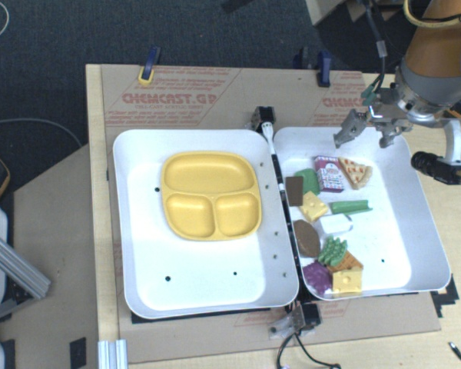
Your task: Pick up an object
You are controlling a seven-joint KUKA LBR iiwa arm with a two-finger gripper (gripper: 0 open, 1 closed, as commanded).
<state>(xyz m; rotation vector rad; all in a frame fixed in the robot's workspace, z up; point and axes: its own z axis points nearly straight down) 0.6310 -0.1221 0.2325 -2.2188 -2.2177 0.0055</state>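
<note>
- Overhead, gripper point(368, 134) above the right bin's point(422, 229) far edge, fingers spread, nothing between them.
- Below, small toy foods bunched along that bin's left side: pizza slice point(356, 173), dark red packet point(329, 174), cheese wedge point(314, 206), green bar point(349, 206).
- Left bin point(138, 283): yellow tray point(211, 194) with 3 sections.

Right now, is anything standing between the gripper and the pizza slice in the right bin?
Nothing visible does. The gripper hangs open above the right bin's far end, and the pizza slice lies uncovered just below it, beside the maroon packet.
</note>
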